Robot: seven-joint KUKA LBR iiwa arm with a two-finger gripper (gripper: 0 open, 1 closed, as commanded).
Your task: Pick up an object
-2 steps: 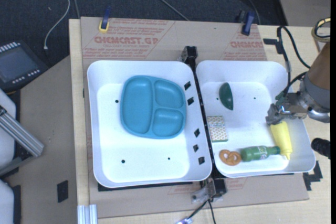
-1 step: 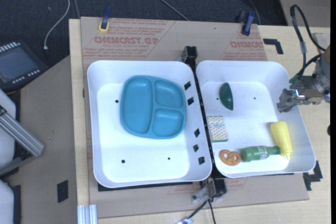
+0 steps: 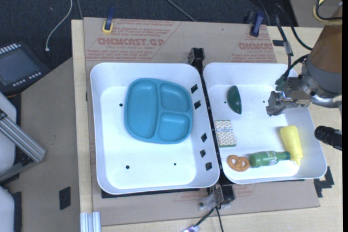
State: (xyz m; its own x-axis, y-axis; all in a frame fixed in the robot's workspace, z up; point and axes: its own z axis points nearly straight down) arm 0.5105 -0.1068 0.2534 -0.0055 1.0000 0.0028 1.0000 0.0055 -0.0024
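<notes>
While my gripper hovers, finger state unclear, right of the dark green oval plastic piece, it looks light, rigid, slick; grip its narrow sides.

Below me, two shallow white plastic bins sit on my pale tan desk, which carries faded red lettering. The left bin holds a light blue divided plastic plate. In the right bin lie a dark green oval piece, a yellow squeeze bottle, a green bottle, a brown pretzel and a pale packet with a speckled green print. My arm shows grey and orange.
</notes>
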